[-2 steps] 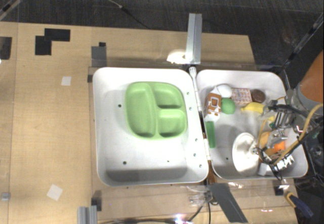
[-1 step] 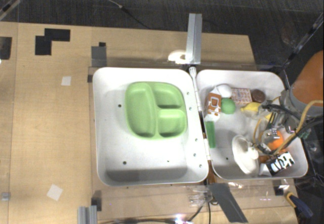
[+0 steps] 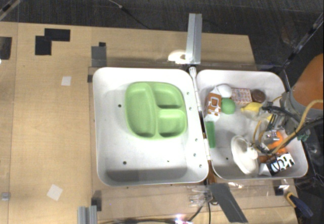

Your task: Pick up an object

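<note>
Reaching in from tabletop's right edge, arm (image 3: 309, 86) angles down; gripper (image 3: 271, 139) low over right bin (image 3: 253, 74) clutter; fingers' state unclear.

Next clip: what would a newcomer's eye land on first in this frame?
The big green divided tray dominates, lying alone in the left bin. Next comes the right bin, crowded with small things: a green ball, a white cup, a green stick. The arm hangs over that bin's right edge.
</note>
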You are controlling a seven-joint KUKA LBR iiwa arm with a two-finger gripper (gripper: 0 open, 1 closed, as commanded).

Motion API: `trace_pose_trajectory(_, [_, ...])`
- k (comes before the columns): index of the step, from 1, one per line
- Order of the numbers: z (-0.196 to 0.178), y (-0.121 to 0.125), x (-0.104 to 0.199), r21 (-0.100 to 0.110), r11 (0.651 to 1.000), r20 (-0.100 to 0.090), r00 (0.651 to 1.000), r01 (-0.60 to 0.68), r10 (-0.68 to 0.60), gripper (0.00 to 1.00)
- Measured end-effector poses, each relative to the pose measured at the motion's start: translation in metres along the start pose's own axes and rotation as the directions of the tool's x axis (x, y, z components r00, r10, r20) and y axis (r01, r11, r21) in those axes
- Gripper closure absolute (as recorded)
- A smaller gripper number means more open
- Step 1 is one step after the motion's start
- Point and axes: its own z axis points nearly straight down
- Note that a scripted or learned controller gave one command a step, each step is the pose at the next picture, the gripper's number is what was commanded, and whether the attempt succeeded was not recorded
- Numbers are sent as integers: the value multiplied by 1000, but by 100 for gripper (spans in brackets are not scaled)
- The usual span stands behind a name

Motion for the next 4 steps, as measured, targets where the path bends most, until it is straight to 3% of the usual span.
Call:
trace_pose_trajectory(1, [1,0,-1,0,1000,-4,1000,-19,19,0])
trace_pose_trajectory(2, [3,26,17,-3,994,-6,994,-105,105,0])
trace_pose_trajectory(3, [3,10,38,-7,994,-1,994,-111,111,0])
trace_pose_trajectory(4, [4,64,22,-1,1000,-8,1000,-8,8,0])
